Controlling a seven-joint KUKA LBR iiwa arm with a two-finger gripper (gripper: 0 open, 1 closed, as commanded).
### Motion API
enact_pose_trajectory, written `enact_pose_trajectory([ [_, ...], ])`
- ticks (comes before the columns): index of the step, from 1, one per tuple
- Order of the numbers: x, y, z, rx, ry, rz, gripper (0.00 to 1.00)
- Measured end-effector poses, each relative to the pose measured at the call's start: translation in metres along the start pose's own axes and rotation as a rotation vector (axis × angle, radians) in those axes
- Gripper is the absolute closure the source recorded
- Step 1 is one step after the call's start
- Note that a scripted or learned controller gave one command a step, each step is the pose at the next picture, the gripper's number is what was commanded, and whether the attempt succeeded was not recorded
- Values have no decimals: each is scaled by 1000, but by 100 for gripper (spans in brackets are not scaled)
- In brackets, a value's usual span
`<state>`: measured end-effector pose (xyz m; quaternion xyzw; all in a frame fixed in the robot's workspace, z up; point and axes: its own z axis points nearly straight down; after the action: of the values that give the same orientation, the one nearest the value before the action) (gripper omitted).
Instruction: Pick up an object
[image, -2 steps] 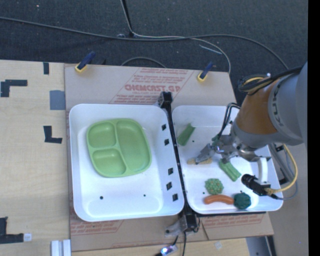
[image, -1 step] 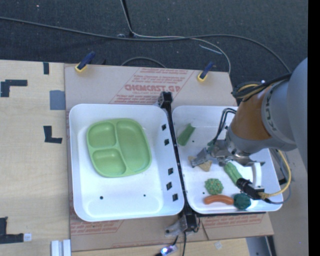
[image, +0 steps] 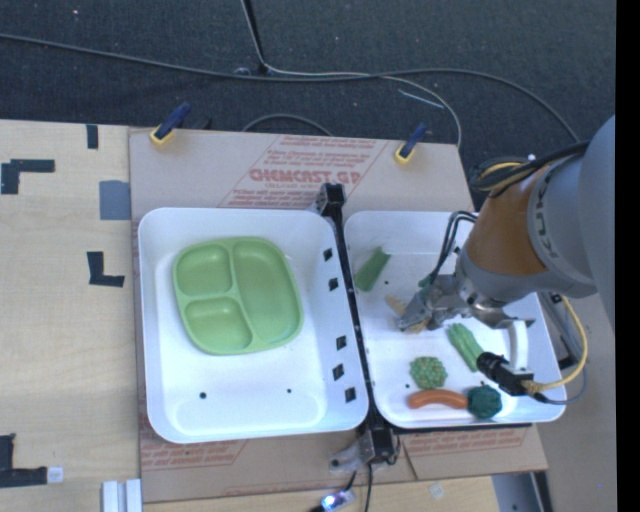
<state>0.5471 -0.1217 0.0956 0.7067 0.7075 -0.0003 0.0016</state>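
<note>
Claw (image: 415, 318), grip state unreadable, hovers among perhaps five small items; one green plate (image: 237, 295).

Single fixed camera, mounted above the worktop (image: 60, 300), looks down at a slant from moderate height. Both white bins, left bin (image: 160, 330) and right bin (image: 400, 225), sit mid-frame, dark floor (image: 120, 60) beyond. Arm (image: 540, 225) enters from frame right.

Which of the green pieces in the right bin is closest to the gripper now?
The long light-green stick, just right of the gripper; the others lie farther off.
</note>
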Motion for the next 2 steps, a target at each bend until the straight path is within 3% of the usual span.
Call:
enact_pose_trajectory([
  [2, -1, 10, -98, -1, 2, 0, 100],
])
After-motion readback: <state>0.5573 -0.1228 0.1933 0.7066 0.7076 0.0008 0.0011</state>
